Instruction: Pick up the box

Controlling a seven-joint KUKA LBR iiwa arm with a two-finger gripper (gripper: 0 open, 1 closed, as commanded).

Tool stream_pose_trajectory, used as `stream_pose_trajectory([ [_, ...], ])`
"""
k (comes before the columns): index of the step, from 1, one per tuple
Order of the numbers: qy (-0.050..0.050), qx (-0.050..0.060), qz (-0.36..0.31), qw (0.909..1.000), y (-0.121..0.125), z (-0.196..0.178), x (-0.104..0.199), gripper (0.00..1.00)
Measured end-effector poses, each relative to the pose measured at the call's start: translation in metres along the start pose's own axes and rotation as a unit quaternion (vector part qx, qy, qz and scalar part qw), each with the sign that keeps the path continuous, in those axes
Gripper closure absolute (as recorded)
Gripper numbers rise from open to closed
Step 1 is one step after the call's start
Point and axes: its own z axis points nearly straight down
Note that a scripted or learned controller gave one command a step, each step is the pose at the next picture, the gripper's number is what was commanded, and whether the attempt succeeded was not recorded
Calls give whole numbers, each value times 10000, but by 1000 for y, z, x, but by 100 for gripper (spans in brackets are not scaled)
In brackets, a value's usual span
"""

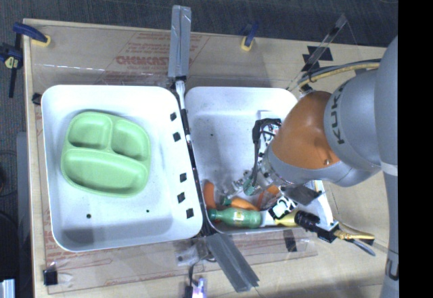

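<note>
In the right white bin [223, 107], the pincer [252, 185] hangs over clutter beside the green bottle [237, 217]; grip state and box unclear.

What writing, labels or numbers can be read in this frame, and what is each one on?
"KUKA" in dark letters, running vertically on the grey arm.
Red print on the cardboard sheet behind the left bin: too blurred to read.
Black-and-white markings on a small item in the right bin: too small to read.
</note>
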Motion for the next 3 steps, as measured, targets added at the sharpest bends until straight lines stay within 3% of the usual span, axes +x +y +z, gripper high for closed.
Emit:
stream_pose_trajectory([
  [1,-6,-8,-141,9999,4,9,10,100],
  [2,-32,-17,-2400,9708,2,8,-21,100],
  [3,-25,-15,-2012,9795,52,-92,60,100],
])
